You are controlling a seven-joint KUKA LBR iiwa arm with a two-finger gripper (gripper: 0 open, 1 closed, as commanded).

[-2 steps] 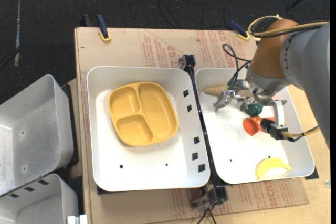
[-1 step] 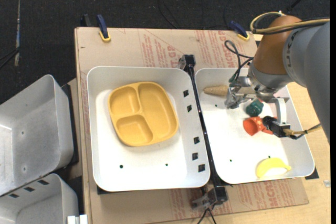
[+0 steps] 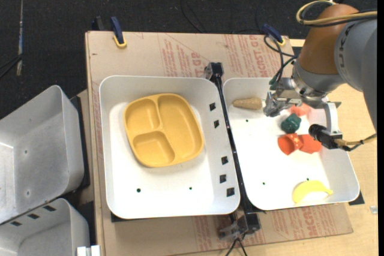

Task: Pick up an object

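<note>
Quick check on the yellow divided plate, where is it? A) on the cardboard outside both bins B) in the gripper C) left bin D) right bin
C: the yellow divided plate lies flat inside the left bin, while the gripper hangs over the right bin near the tan piece and the dark green piece.

arm: enters from right, wrist bent down | claw [image 3: 275, 106]: low, pointing down-left
</note>
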